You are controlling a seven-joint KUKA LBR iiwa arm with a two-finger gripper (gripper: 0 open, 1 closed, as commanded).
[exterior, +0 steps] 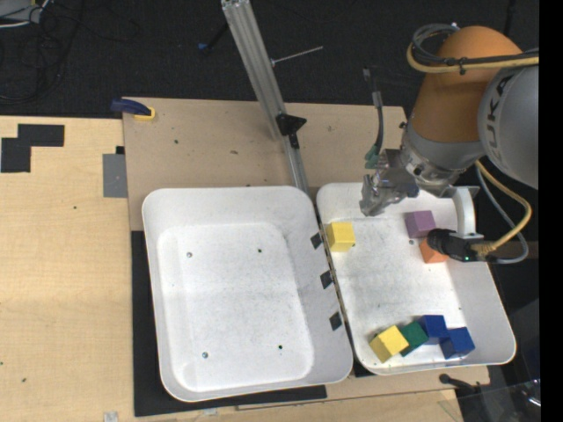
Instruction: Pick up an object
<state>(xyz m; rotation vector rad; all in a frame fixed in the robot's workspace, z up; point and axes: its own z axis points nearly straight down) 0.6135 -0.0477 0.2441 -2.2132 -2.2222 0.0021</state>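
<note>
Gripper hovers between yellow block and purple block.

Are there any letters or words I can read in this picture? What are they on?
"KU": on the grey arm at the right edge, running up its side. The word is cut off by the edge of the picture, so the other letters can't be read.
The blocks, the two white bins and the bench bear no writing that can be read.
</note>
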